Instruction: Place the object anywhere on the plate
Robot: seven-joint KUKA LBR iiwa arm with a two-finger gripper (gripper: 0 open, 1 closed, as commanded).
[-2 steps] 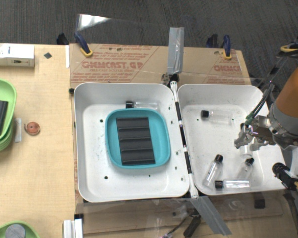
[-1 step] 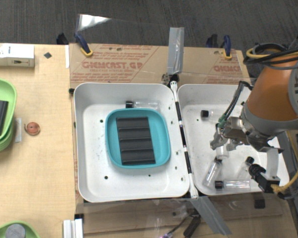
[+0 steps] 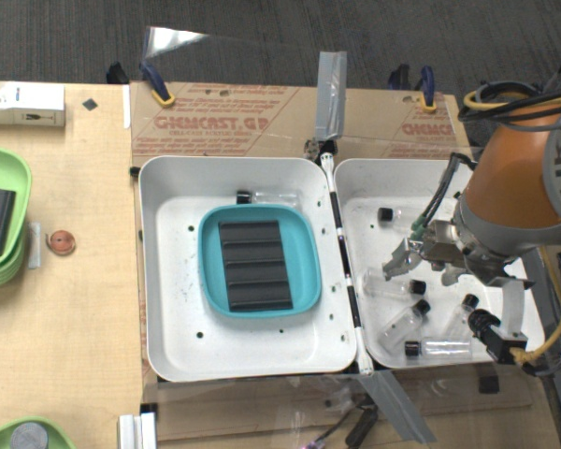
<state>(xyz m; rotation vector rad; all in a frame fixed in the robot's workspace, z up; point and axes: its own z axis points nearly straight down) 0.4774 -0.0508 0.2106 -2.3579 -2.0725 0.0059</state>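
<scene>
A teal square plate point(image 3: 304, 251) with a dark ribbed insert point(image 3: 254, 265) lies in the left white bin point(image 3: 168, 344). Just behind the plate lies a clear vial with a black cap point(image 3: 260, 197). The right bin point(image 3: 355, 181) holds several clear vials with black caps, among them one point(image 3: 439, 348) at the front and one point(image 3: 402, 319) left of it, plus a small black cap point(image 3: 384, 215). My gripper point(image 3: 402, 262) hangs low over the middle of the right bin, above the vials. Nothing shows as held.
The arm's orange band point(image 3: 514, 181) and cables point(image 3: 500, 96) cover the right bin's right side. Left of the bins the wooden bench bears a green dish point(image 3: 5, 251), an orange disc point(image 3: 62, 242) and a white box point(image 3: 23, 106). Cardboard point(image 3: 224, 115) stands behind.
</scene>
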